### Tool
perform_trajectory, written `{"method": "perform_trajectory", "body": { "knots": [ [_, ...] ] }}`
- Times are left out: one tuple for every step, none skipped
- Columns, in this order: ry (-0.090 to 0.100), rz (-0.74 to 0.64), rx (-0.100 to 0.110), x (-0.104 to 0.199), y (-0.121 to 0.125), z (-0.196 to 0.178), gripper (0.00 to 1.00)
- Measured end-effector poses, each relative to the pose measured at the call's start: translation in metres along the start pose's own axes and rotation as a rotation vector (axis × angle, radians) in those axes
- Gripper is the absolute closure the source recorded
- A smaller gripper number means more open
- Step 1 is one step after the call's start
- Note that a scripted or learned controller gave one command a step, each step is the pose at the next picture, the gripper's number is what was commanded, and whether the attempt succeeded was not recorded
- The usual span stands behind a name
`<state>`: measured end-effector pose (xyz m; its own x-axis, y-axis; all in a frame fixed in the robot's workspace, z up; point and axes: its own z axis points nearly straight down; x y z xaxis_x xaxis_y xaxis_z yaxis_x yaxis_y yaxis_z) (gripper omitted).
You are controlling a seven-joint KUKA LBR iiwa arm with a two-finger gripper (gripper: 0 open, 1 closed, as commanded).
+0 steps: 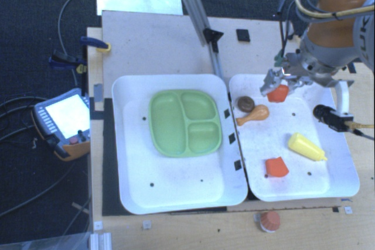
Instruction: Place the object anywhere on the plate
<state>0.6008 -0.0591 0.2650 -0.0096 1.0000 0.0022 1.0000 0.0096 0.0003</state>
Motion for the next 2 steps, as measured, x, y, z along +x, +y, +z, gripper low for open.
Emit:
{"method": "perform_trajectory", "body": {
  "knots": [
    [-0.001,0.001,0.002,0.048,-0.027,0.019,1.00],
    [-0.001,0.001,0.003,0.100,-0.050,0.035,1.00]
  ]
}}
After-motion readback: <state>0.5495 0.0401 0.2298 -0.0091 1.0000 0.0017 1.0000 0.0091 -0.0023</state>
